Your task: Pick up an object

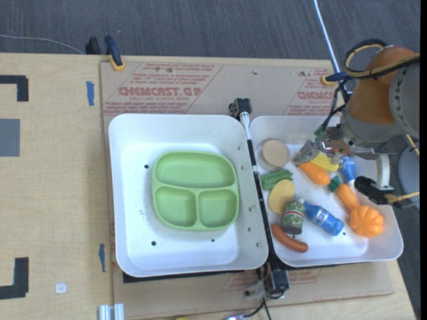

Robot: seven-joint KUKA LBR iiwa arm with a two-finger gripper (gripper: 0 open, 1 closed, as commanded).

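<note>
My gripper [308, 153] hangs low over the back of the right bin [387, 249], reaching in from the right. Its tip is right beside a yellow toy [325, 161] and an orange carrot-like piece [315, 173], possibly touching them. A tan round disc [275, 153] lies just to its left. Nearer the front lie a green pod [276, 177], a yellow lump [281, 193], a small can [293, 217], a blue bottle [325, 219], a red sausage [290, 239], a second carrot [346, 197] and an orange pumpkin [366, 221].
The left bin [127, 179] holds a green three-part plate [195, 191]. A black clamp [240, 107] sits at the back where the bins meet. The arm's orange band [373, 89] and cables rise over the right bin's far corner.
</note>
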